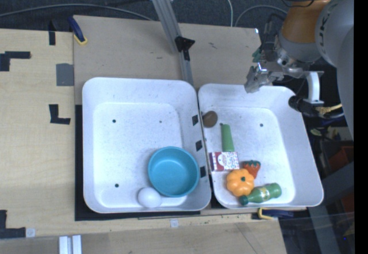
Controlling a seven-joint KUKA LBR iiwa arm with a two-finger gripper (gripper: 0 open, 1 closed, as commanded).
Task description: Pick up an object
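In the right bin (299, 149) the objects cluster along its left and near side: a small brown round piece (210, 118) sits by the left wall, a green stick-shaped item (227, 137) lies just below it, and touching that item's lower end is a small red-and-white carton (223, 161). Nearer the front lie an orange toy pumpkin (240, 182), a small red piece (252, 166) touching its upper right, and a green bottle (263, 193) lying on its side against the front wall. The gripper (255, 81) hangs over the far rim of this bin, well apart from all of these, with nothing seen between its tips; whether it is apart or together I cannot tell. The left bin (115, 103) holds a blue bowl (173, 170) upright near its front right corner, with a white ball (149, 196) touching the bowl's lower left. Both bins rest on the table (34, 132).
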